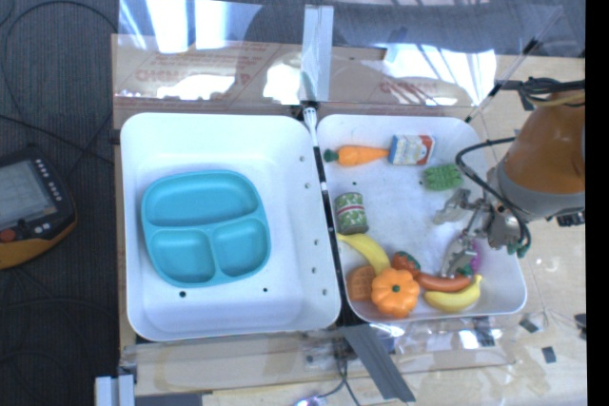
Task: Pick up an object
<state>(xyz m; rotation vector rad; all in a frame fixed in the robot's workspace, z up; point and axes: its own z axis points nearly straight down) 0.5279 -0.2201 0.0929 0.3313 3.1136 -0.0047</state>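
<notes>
Toy food point(395, 291) fills right bin point(500, 304); blue tray point(205, 225) in left bin point(190, 323).

**Item count**

We count two white bins point(285, 143); one blue tray point(205, 225); two bananas point(366, 251); one carrot point(357, 155); one pumpkin point(394, 292); one can point(349, 212); one sausage point(444, 281); one small carton point(411, 148); one green leafy piece point(442, 176).
</notes>
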